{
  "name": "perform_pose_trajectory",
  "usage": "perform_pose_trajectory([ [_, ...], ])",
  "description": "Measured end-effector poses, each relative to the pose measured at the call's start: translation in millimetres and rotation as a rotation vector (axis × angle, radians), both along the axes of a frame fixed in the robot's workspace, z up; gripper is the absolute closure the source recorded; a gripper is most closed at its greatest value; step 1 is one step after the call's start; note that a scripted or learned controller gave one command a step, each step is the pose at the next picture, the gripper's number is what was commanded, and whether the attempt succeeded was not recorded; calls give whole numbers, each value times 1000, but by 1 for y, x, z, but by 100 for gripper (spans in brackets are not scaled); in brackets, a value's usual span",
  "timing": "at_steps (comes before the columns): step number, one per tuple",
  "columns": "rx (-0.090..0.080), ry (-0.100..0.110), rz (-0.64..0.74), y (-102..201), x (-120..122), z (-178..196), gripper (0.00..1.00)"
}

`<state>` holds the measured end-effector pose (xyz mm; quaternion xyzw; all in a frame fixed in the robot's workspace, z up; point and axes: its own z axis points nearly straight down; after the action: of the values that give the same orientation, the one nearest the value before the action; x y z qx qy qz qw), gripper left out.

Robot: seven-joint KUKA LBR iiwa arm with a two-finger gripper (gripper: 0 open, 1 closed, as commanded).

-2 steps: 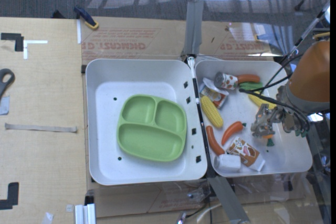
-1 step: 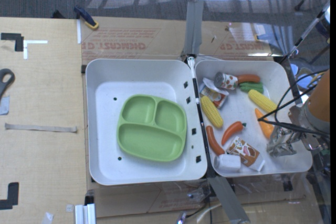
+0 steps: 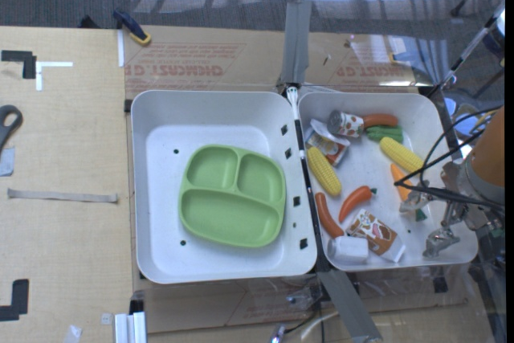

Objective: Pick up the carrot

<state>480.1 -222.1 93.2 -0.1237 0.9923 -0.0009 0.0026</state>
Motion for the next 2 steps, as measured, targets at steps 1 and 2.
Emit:
perform_pose_trajectory([
  [1,4,-1,-553,1,85,-1,0],
  [2,3,-6,-550,2,87,10,100],
])
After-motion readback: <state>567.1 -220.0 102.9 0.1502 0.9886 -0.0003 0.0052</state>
